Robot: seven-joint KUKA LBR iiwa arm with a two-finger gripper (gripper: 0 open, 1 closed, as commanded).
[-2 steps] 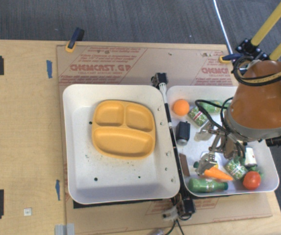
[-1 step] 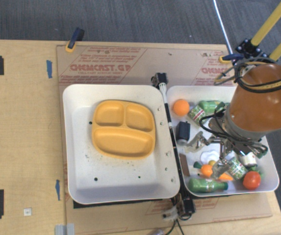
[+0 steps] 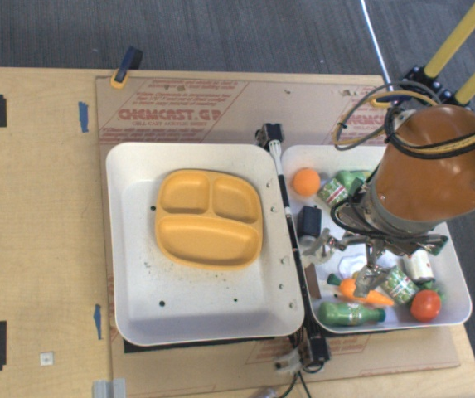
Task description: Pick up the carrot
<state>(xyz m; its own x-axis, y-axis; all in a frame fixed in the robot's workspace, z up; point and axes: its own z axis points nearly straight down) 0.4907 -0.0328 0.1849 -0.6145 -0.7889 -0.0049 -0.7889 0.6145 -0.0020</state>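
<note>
— Start at the left. What is there?

— A shallow white bin (image 3: 129,247), smooth, with rounded corners and a few dark specks on its floor. In it lies a yellow plate (image 3: 210,218), glossy plastic and rounded, split into three compartments: two small ones at the far side and one long one at the near side. Both bins sit on a brown cardboard sheet (image 3: 171,114) with red print.

— And the right bin?

— The right bin (image 3: 459,303) has the same white shell, but it is crowded. There is a matte orange ball (image 3: 306,182) at the far left, with a green labelled can (image 3: 336,191) just beside it. A long green vegetable (image 3: 351,312) lies along the near wall, and there is a round red tomato (image 3: 425,305) at the near right.

— The pincer?

— The gripper (image 3: 371,270) hangs low over the near half of the right bin, under the broad orange band (image 3: 432,172). It is bare metal, with cables around it. I cannot tell how far open it is, nor whether it has hold of anything.

— Where is the carrot?

— The carrot (image 3: 361,291) is orange and tapered. It lies on the bin floor directly at the gripper's tip, just behind the green vegetable and left of the tomato. Whether metal touches it, I cannot tell.
</note>
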